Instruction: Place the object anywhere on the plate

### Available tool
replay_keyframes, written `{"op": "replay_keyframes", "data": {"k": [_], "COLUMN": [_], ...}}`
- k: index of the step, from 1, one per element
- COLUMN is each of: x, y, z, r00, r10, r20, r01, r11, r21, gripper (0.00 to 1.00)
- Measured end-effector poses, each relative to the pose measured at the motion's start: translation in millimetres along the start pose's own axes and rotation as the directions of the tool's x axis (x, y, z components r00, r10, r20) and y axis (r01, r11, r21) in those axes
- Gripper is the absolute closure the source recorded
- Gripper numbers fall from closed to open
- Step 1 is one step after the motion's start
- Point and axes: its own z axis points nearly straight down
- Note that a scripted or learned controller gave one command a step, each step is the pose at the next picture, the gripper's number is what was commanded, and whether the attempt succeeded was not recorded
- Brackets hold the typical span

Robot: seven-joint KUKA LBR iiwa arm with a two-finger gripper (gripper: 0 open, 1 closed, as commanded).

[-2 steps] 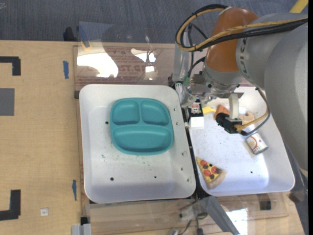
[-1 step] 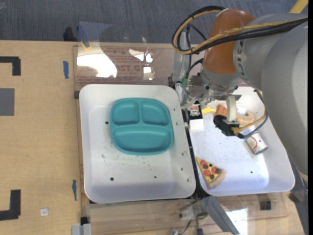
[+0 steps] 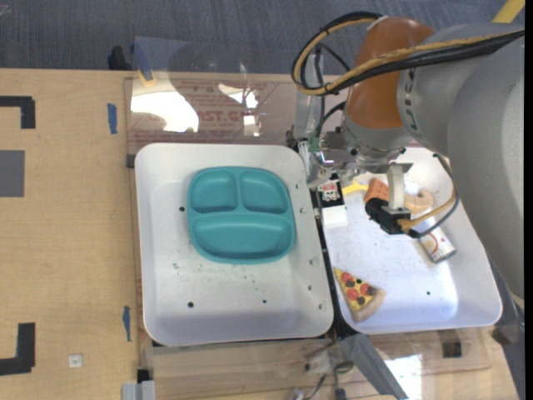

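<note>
A teal plate (image 3: 241, 213) with three compartments lies in the left white bin (image 3: 166, 298). The right bin (image 3: 466, 302) holds a toy pizza slice (image 3: 359, 292) near its front left corner. Near the middle are an orange piece (image 3: 379, 188) and a small packet (image 3: 439, 246). My gripper (image 3: 331, 203) hangs at the right bin's left wall, near its back. It is just right of the plate and well behind the pizza slice. The wrist above covers most of the gripper, and I see no object in it.
A pale object (image 3: 420, 200) lies beside the orange piece, partly under the arm. Black and yellow cables (image 3: 333, 36) loop over the wrist. The ridge between the two bins (image 3: 321, 248) runs right below the gripper. The bench (image 3: 58, 248) stretches to the left.
</note>
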Motion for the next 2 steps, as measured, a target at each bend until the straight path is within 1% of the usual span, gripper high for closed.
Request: {"op": "replay_keyframes", "data": {"k": [1, 2], "x": [33.0, 46.5], "y": [-33.8, -37.1], "z": [-14.0, -9.2], "r00": [1.000, 0.999], "r10": [0.006, -0.013], "r20": [-0.028, -0.036], "r01": [-0.006, 0.014], "r11": [1.000, 1.000], "r21": [0.005, 0.015], "gripper": [1.00, 0.00]}}
